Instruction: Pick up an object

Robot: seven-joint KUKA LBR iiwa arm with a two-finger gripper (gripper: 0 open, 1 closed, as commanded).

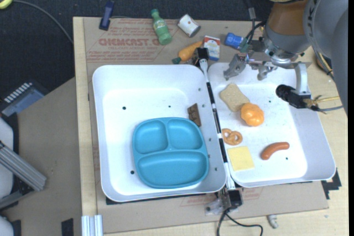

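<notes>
Near edge of bench [144, 213]: two white bins side by side. In left bin [110, 96], blue plate [169, 152] with three compartments, close to the near right corner. Just beyond the plate, against the right wall, a small brown block [193, 114].

In right bin [315, 146], nearest the front edge: yellow cheese slice [241, 158], flat, by the left wall. Beside it toward the middle, sausage [275, 150], lying apart from the cheese. Just beyond the cheese, pretzel [231, 136], close to the left wall. Farther in, orange [252, 115], touching or nearly touching bread slice [234, 97], which sits toward the far left corner.

Over the far edge of the right bin: gripper [252, 67], fingers spread apart, nothing between them, hanging above the bin's bare far strip just beyond the bread. Black part [289, 93] of the arm rig at the bin's right side.

Beyond the bins, on the bench's far edge: carrot [189, 52], small carton [211, 47], blue cap-like item [233, 40], green bottle [161, 27], white can [188, 25], dark blue marker [106, 15] at the far left corner.
</notes>
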